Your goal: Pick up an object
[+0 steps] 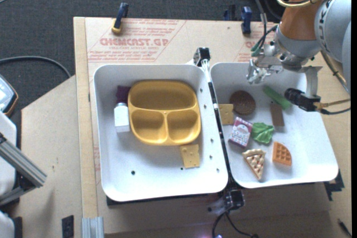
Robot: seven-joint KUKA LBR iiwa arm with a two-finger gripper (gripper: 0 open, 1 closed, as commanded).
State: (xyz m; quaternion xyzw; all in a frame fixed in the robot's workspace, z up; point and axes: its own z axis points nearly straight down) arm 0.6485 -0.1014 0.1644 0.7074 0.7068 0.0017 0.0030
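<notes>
The gripper (257,73) is hovering over the right bin's (323,142) rear, at about 11 o'clock; whether its fingers are open I cannot tell. Bare floor is lying at 3 o'clock. Eight toy foods are sitting there, the brown cookie (243,102) just below the gripper. The left bin (106,170) is holding one yellow tray (164,111), one bottle (121,117), one cracker (190,156), all on a cardboard-covered counter (139,39)
</notes>
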